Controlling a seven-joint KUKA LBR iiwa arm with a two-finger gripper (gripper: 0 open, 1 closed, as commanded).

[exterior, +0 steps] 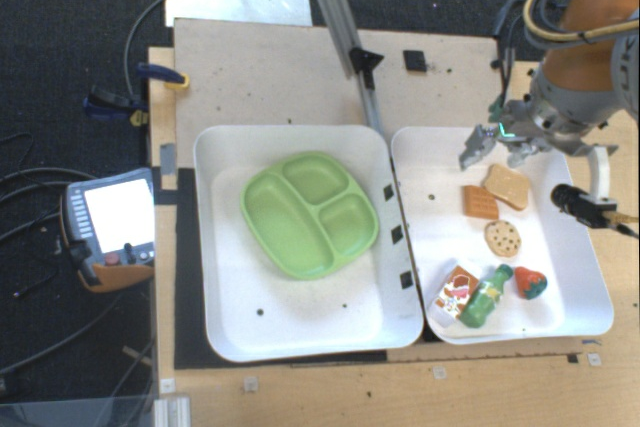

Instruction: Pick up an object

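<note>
My gripper (497, 153) hangs over the far part of the right bin (430, 165), open, with nothing between its fingers. Just in front of it and a little to the right lies a slice of toast (507, 186). An orange cracker (480, 203) sits beside the toast on its left, and a chocolate-chip cookie (502, 238) lies nearer the front. Along the bin's front edge are a red and white carton (455, 292), a green bottle (485, 296) lying on its side, and a red strawberry-like toy (530, 283).
The left bin (230, 305) holds a green divided plate (310, 213). A grey pole (335, 0) slants down to the bench between the bins. A handheld pendant (112, 227) lies off the bench at left. Cables run beside the right bin's edge.
</note>
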